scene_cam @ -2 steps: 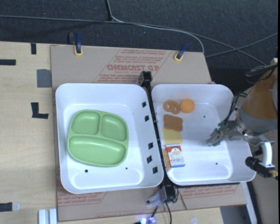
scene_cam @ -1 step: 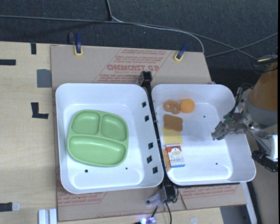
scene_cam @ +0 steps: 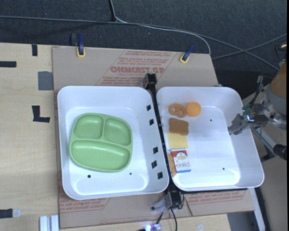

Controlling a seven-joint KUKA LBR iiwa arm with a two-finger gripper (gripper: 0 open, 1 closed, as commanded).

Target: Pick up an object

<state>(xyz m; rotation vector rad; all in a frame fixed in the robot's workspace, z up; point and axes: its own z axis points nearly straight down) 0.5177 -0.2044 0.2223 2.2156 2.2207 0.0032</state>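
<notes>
In the right bin (scene_cam: 231, 174), a row of small food items lies along the left wall: a brown pretzel-like ring (scene_cam: 177, 110), an orange ball (scene_cam: 193, 109), a brown bread slice (scene_cam: 178, 125), a yellow cheese square (scene_cam: 177, 140) and a small red and white packet (scene_cam: 181, 160). My gripper (scene_cam: 240, 124) hangs at the right bin's right rim, well apart from the food. No object shows between its fingers.
The left bin (scene_cam: 72, 177) holds a green three-compartment plate (scene_cam: 101, 142). Both bins rest on a cardboard sheet (scene_cam: 135, 66) held by clamps at the back. A black divider (scene_cam: 156, 138) with clips runs between the bins. Cables cross the dark floor behind.
</notes>
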